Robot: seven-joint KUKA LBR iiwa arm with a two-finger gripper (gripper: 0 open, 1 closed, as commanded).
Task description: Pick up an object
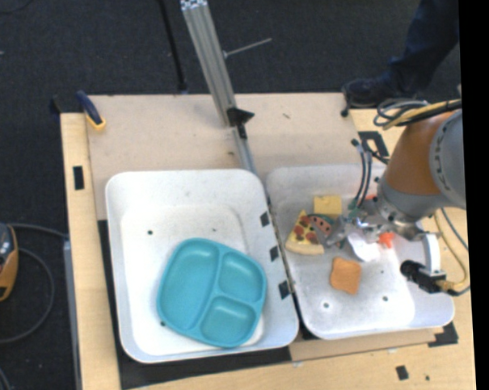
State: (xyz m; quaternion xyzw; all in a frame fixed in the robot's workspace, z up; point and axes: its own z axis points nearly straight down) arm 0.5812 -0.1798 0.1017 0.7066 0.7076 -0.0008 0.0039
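Right bin (pixel 395 317), the landmark, holds:
- pizza slice (pixel 306 233), toward its left wall;
- yellow block (pixel 327 205), above the pizza slice;
- orange piece (pixel 346 275), near the bin's middle;
- small white item (pixel 362 248), between block and piece.

Pincer (pixel 349 230): low inside this bin, just right of the pizza slice; its state cannot be told.

Left bin (pixel 123 203): teal tray (pixel 212 292).

Risk, judged: things lie close together, so a descent may push the pizza slice aside or catch an edge and slip.

Pizza slice (pixel 305 233), yellow block (pixel 327 205), orange block (pixel 346 275) lying apart in right bin (pixel 395 313).
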